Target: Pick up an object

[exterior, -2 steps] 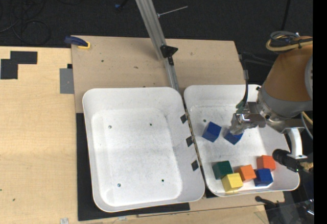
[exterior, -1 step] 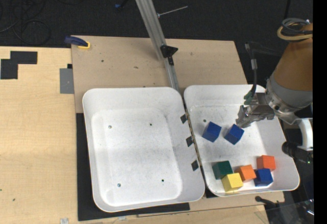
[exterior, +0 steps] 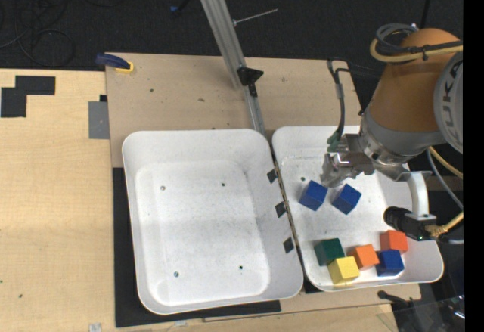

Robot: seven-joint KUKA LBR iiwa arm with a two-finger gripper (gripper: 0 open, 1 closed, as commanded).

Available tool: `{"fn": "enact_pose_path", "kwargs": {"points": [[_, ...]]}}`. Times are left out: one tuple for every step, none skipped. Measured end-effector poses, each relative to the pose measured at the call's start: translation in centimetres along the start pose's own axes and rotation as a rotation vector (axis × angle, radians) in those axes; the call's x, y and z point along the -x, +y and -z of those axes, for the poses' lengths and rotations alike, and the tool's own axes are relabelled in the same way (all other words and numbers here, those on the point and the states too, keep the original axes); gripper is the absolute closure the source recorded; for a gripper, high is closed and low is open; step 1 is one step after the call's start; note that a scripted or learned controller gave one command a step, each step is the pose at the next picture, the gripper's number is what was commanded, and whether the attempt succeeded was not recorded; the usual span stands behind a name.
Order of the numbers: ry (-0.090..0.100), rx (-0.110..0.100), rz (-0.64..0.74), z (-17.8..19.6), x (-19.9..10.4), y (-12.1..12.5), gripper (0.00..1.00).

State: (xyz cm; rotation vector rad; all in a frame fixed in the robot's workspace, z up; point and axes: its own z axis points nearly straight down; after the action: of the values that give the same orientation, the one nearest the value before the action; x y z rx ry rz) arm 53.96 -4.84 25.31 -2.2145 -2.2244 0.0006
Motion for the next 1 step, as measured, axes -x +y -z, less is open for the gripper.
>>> {"fn": "enact_pose_path", "kwargs": {"points": [[0.001, -0.003, 0.000, -1.21, -5.40, -1.29, 1.00]]}}
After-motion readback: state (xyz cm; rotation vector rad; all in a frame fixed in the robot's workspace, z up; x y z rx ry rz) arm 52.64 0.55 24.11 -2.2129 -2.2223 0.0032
